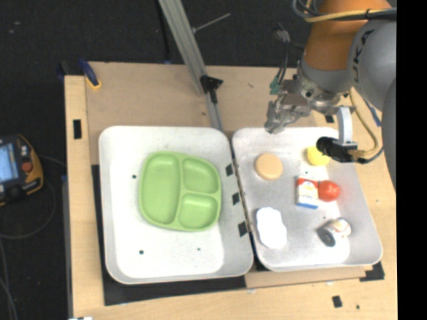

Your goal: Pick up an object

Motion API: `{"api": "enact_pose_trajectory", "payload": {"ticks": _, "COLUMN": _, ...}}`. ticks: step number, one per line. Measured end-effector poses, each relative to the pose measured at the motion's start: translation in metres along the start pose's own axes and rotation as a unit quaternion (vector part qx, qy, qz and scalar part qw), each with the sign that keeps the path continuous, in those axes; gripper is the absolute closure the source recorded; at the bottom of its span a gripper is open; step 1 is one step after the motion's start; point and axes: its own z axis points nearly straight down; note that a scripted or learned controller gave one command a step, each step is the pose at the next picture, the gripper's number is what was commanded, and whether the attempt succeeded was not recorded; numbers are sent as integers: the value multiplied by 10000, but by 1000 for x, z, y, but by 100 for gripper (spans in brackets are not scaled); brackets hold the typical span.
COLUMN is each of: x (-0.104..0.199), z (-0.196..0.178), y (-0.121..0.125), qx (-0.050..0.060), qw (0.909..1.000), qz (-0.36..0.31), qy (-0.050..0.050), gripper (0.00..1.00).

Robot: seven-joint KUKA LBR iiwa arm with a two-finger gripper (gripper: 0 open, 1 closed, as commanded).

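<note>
Camera view, from the near edge of the bench (160,99) outward: two shallow white bins sit side by side on the tan board. In the right bin (360,245), nearest the front, a small grey-and-white object with an orange patch (333,231) lies toward the right corner, and a white lump (271,226) lies to its left, close to the wall shared with the left bin. Farther back, a small white carton with red and blue print (307,193) stands touching a red ball (329,191) on its right. Beyond these, a round tan disc (269,166) rests by itself near the bin's left side, and a yellow object (316,155) sits toward the back right, just beside a black fitting on the arm's cabling.

The left bin (120,245) holds a green divided plate (180,191) with three compartments, lying flat near the middle.

At the back, the gripper (277,122) hangs over the rear left rim of the right bin, behind the disc and apart from it. Nothing is seen between its fingers; whether they are spread or closed I cannot tell. Above it rises the grey wrist with its orange band (340,19). A grey metal bar (187,45) slants across the board behind the bins.
</note>
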Motion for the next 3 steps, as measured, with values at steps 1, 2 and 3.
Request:
{"api": "enact_pose_trajectory", "payload": {"ticks": 1, "x": 49, "z": -5, "y": 10, "qx": -16, "qw": 10000, "qz": -4, "qy": -1, "gripper": 100}}
{"api": "enact_pose_trajectory", "payload": {"ticks": 2, "x": 105, "z": 13, "y": 16, "qx": 1, "qw": 10000, "qz": -3, "qy": 1, "gripper": 100}}
{"api": "enact_pose_trajectory", "payload": {"ticks": 3, "x": 150, "z": 9, "y": 25, "qx": -15, "qw": 10000, "qz": -4, "qy": 6, "gripper": 100}}
